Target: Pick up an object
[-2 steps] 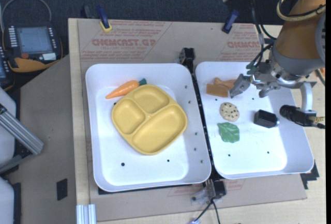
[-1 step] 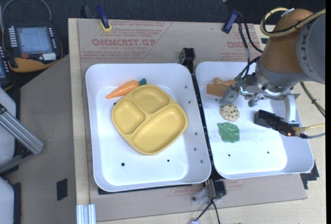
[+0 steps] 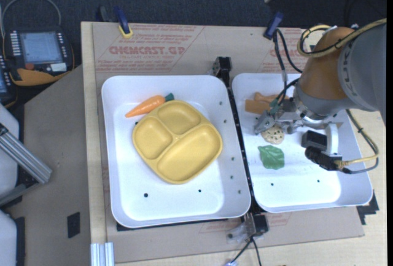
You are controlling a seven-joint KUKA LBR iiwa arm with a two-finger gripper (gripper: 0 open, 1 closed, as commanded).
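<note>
The big yellow plate (image 3: pixel 177 141) fills most of the left bin (image 3: pixel 123 197). In the right bin (image 3: pixel 295 197), a cookie (image 3: pixel 272 134) and green thing (image 3: pixel 271 156) sit close together; the front part looks bare.

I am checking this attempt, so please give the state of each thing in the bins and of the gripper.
yellow divided plate: flat in the left bin, compartments bare.
carrot: lying beside the plate's far edge.
cookie: lying in the right bin, just under the gripper.
green piece: lying in the right bin, apart from the gripper.
orange piece: lying in the right bin.
gripper: low over the cookie.
</note>
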